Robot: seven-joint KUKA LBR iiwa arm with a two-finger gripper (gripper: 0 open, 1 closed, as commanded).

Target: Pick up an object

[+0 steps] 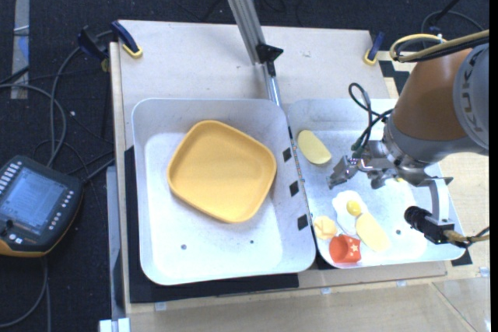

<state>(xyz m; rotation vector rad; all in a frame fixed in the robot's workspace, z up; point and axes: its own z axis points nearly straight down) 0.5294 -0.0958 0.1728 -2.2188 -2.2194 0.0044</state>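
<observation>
A yellow square plate (222, 169) lies in the left bin (156, 245). The right bin (334, 117) holds a pale yellow slice (314, 147) near its upper left. A white fried-egg piece with a yellow yolk (348, 207), a long yellow piece (372, 232), a small yellow chunk (324, 227) and a red piece (345, 248) are clustered at its front. My gripper (359, 170) hangs over the right bin, just above the egg piece and to the right of the pale slice. Nothing is visibly held in it.
A slanted metal pole (243, 4) crosses the back of the bench down to the divide between the bins. Clamps (375, 48) sit at the bench's far corners. A handheld pendant (31, 202) lies on the floor at the left.
</observation>
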